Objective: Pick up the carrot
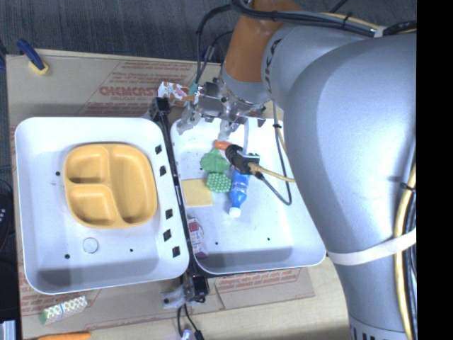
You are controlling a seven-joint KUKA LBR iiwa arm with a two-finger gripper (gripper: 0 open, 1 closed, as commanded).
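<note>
Your carrot [222, 146] lies in the right bin [283, 250], near its far edge, crowded by green items [214, 163], a blue bottle [239, 191] and a yellow block [197, 192]. The near half offers open floor. The gripper [212, 122] hangs just above the carrot, wrist pointing down; you cannot tell its grip state.
</note>
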